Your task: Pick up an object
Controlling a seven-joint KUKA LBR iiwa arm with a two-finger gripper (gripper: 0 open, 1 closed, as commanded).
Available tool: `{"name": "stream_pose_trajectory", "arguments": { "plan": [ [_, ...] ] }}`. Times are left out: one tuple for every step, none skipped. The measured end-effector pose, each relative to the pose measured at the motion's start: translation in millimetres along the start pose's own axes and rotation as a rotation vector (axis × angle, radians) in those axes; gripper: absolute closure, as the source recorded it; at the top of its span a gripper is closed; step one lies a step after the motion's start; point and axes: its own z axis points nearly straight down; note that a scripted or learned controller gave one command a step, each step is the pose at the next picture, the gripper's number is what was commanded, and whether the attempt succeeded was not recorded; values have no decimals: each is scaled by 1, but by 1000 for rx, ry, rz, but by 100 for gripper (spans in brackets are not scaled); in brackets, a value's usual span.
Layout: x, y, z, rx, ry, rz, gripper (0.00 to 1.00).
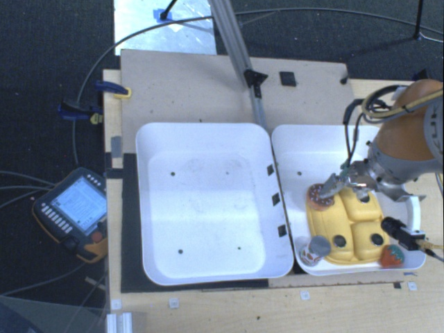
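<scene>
While both shallow white plastic bins sit side by side on the tan board bench point(208, 89), the listing runs as follows. Left white bin point(159, 151): bare white floor. Right white bin point(305, 151): contents crowded toward its 5 o'clock corner. Grey arm with orange band point(409, 134): enters from 3 o'clock, over the right bin. Large yellow moulded plastic block point(350, 231): lies on the right bin's floor, lower half. Two-finger gripper point(331, 186): lowered at the yellow block's 11 o'clock corner; whether its fingers are apart or closed cannot be told, and nothing is seen held. Round brown ring-shaped item point(319, 196): just beside the gripper, touching the block's 10 o'clock edge. Small grey round piece point(320, 245): at the block's 8 o'clock. Small red strawberry-like toy point(393, 256): at the block's 4 o'clock
</scene>
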Motion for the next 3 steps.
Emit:
{"name": "stream_pose_trajectory", "arguments": {
  "plan": [
    [11,10,41,-22,19,-7,0],
    [12,16,23,-43,17,-10,100],
    [10,14,-41,-12,-3,-4,100]
  ]
}}
